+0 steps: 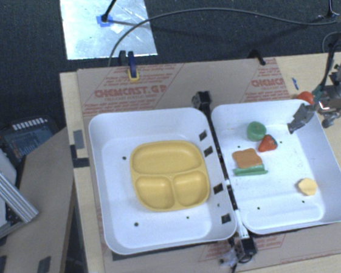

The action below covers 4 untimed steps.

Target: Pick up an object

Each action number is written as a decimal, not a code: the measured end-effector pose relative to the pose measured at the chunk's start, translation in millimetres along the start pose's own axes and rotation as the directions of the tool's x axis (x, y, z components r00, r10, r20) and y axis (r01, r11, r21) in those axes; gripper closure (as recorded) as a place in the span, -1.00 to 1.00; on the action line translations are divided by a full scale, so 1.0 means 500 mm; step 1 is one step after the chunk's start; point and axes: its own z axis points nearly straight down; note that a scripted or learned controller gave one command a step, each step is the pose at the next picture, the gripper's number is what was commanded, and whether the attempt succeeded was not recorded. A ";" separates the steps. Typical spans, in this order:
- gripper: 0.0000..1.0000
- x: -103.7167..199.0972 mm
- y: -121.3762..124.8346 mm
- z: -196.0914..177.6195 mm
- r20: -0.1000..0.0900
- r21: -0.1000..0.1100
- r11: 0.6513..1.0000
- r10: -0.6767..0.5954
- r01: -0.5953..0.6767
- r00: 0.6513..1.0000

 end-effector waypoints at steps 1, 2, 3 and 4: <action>-1.00 -0.009 -0.011 0.120 -0.001 0.005 1.000 0.003 -0.003 1.000; -1.00 0.011 -0.008 0.232 -0.002 0.004 1.000 0.002 -0.002 1.000; -1.00 0.017 0.010 0.327 -0.001 0.004 1.000 0.001 -0.001 1.000; 1.00 0.015 0.013 0.301 0.001 -0.002 1.000 0.003 -0.003 1.000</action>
